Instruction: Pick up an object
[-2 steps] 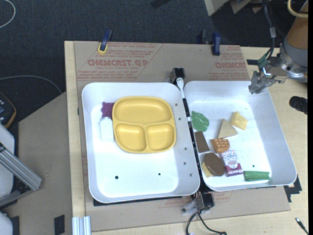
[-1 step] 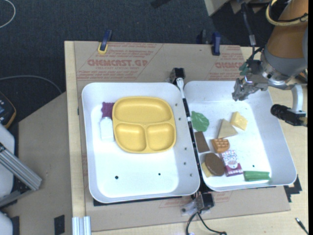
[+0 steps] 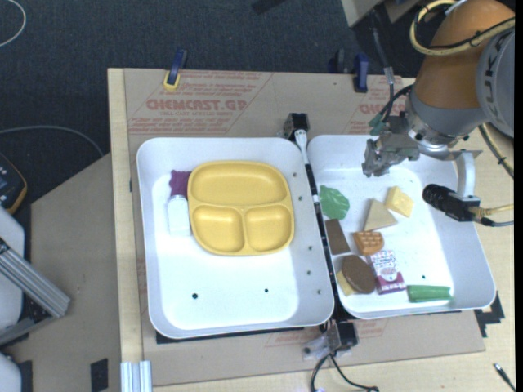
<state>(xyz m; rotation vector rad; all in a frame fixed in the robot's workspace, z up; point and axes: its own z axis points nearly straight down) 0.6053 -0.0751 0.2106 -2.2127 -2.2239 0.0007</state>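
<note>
Overhead, the jaws (image 3: pixel 374 166) hover above the right bin (image 3: pixel 470 260), their opening impossible to judge, near the cheese wedge (image 3: pixel 400 202).

Your arm (image 3: pixel 458 64) reaches in from the right, its orange band bulging above the grey wrist; the wrist bends down and toward the left. Your gripper (image 3: pixel 377 163) hangs at its end, dark and pointing downward; nothing shows between its tips from this angle.
</note>
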